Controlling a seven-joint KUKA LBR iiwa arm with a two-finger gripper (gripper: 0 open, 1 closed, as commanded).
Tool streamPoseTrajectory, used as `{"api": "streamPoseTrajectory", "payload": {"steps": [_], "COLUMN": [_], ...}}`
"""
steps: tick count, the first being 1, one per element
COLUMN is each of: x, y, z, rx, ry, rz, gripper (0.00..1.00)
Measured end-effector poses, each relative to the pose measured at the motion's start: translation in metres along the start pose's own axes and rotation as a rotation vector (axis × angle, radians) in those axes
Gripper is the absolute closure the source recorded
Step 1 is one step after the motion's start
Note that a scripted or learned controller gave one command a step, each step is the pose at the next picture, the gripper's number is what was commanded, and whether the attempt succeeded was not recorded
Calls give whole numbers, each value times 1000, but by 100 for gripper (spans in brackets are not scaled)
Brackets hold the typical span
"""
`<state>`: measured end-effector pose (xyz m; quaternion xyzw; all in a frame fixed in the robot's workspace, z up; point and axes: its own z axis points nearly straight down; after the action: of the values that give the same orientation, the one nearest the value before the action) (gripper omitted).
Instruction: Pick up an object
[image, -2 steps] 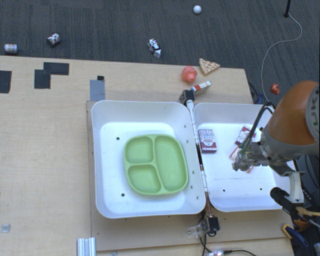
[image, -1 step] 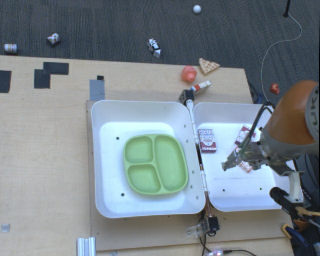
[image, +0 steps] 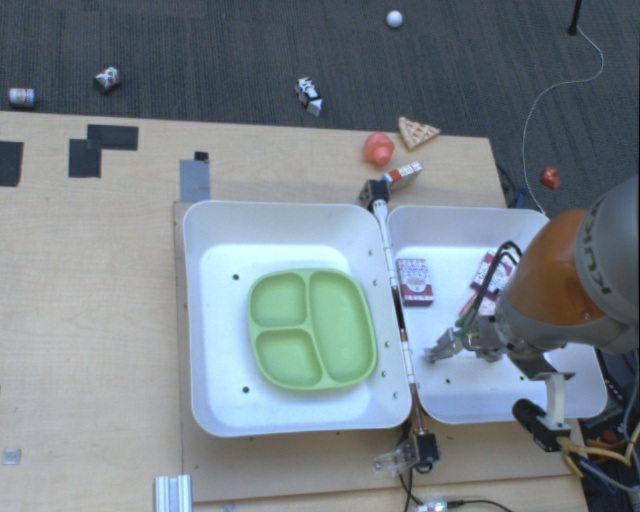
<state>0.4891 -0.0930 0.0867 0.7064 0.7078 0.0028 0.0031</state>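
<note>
Jaws were hard to read, can't tell how wide, and nothing showed between them. The gripper (image: 440, 352) sat low over the right bin (image: 450, 400) floor, reaching step I'd guess. Nearest pick was the small red card (image: 414, 281) (up by the divider), so it'd need shifting over there first.

Light wood worktop (image: 90, 300), black tape patches (image: 100, 148) near its back-left edge. Beyond it, dark grey ribbed carpet floor (image: 250, 50) with small litter: white ball (image: 394, 18), a few crumpled bits, possibly wrappers. Thin white cable (image: 560, 85) loops across the floor at right. Lighting even, bright overhead.
</note>
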Motion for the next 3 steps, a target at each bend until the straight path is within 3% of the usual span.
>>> {"api": "streamPoseTrajectory", "payload": {"steps": [1, 2, 3], "x": [0, 0, 8], "y": [2, 2, 0], "z": [-11, -11, 0], "rx": [-6, -6, -1], "ry": [-1, -1, -4], "rz": [-1, -1, 0], "gripper": [100, 0, 0]}}
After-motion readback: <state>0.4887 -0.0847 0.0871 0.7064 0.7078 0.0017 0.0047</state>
